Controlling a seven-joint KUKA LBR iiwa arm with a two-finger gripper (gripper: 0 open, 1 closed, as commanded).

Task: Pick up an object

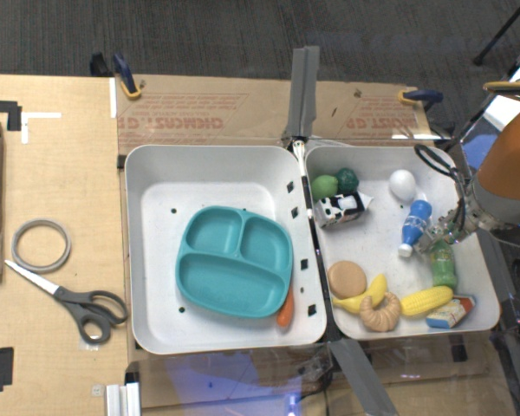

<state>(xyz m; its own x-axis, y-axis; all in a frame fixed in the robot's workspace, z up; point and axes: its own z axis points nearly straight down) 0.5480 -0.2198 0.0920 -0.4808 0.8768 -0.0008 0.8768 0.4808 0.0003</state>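
Gripper, open or closed I cannot tell, sits beside the small blue-and-white plastic bottle and green plastic bottle; it might bump one away.

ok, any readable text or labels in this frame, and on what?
Red print on the brown cardboard sheet behind the bins: it looks reversed or upside down; I cannot read it reliably.
Red print on its right part: same, unreadable.
Small red, white and blue carton in the right bin: print too small.
Blue and white bottle: label too blurred.
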